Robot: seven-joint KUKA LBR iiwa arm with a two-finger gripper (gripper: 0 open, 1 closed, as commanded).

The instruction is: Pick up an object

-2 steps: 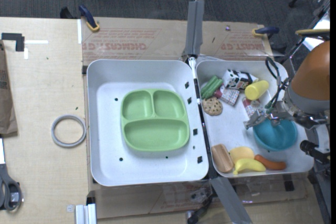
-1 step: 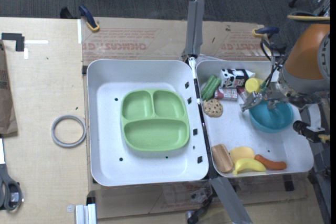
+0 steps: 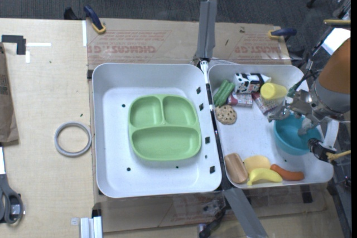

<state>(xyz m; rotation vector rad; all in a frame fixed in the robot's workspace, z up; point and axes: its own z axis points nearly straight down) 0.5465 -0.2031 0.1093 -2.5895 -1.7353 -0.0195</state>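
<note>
Whether the gripper (image 3: 285, 110) holds anything cannot be told; its metal tip hangs at the near-left rim of the smooth, round blue bowl (image 3: 293, 136). The bowl sits in the right bin (image 3: 254, 149), with a yellow cup (image 3: 273, 91) just beyond it and a curved banana (image 3: 264, 176) nearer the camera.

Right bin (image 3: 245, 139) holds the pickable items: green pickle (image 3: 223, 92), cow-print carton (image 3: 249, 82), yellow cup (image 3: 273, 91) on its side, cookie (image 3: 226, 115), blue bowl (image 3: 291, 136), hot dog bun (image 3: 236, 168), banana (image 3: 264, 176), carrot (image 3: 288, 173). Left bin: green divided plate (image 3: 164, 127), flat.
</note>
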